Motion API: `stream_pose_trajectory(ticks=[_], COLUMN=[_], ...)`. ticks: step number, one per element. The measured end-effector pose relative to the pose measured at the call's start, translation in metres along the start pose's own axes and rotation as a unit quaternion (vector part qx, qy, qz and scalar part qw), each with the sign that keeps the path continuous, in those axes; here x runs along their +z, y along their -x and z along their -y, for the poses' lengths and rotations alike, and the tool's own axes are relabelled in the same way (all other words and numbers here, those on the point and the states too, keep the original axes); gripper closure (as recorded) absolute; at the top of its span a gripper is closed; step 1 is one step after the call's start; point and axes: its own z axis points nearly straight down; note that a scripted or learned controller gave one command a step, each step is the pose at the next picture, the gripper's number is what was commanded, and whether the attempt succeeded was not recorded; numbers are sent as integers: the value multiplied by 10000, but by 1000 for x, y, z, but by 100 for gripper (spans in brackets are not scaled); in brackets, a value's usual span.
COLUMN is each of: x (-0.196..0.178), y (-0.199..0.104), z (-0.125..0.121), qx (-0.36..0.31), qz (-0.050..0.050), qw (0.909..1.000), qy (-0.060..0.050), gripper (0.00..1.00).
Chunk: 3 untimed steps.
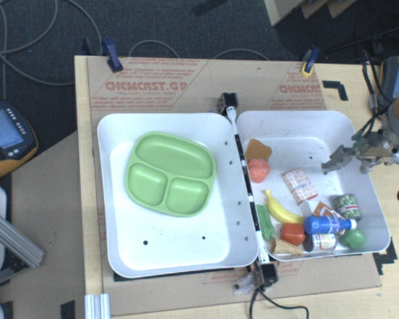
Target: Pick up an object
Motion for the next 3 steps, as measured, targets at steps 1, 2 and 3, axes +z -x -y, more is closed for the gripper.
stream_pose_trajectory(ticks=[1,2,3], x=[96,2,27], y=[-85,-16,-69], z=[-10,-33,-50], qx=[-10,7,-7], qz=[-9,15,-13], qw=[10000,10000,10000], qy=[-11,21,-12], gripper=[0,0,0])
